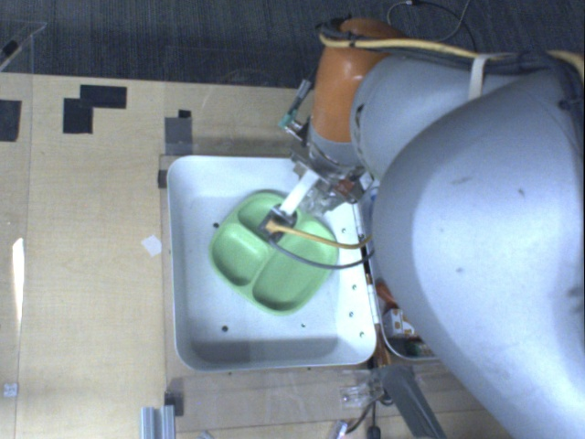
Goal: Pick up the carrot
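Observation:
My gripper (327, 188) hangs over the far right part of the left bin (187, 245), just above the far edge of a green divided plate (260, 259). The arm's bulk hides most of the right bin. A small orange sliver (383, 294) peeks out below the arm at the right bin's left edge; I cannot tell whether it is the carrot. Nothing is visibly held.
The green plate lies tilted in the middle of the left bin, with bare white floor to its left and front. A few small mixed objects (402, 329) show in the right bin's near corner under the arm. The wooden bench (82, 273) stretches to the left.

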Controlling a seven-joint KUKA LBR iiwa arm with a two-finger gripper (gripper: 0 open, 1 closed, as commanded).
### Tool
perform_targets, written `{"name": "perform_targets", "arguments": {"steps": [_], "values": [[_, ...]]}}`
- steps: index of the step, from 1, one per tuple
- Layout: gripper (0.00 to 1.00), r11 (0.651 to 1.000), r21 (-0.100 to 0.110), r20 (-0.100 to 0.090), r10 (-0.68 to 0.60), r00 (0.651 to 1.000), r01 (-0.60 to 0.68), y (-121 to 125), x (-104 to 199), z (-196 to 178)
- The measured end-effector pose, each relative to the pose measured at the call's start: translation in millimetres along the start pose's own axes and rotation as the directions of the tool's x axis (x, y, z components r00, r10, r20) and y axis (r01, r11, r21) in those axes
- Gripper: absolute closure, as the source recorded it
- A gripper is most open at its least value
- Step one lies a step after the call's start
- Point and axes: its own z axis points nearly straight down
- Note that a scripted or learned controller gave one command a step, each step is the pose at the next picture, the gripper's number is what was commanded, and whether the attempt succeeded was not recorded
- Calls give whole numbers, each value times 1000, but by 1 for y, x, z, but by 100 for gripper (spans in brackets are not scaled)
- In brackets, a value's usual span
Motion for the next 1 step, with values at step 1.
{"name": "perform_targets", "arguments": {"steps": [1], "values": [[100,996,1,0,-93,996,93,-39,31,30]]}}
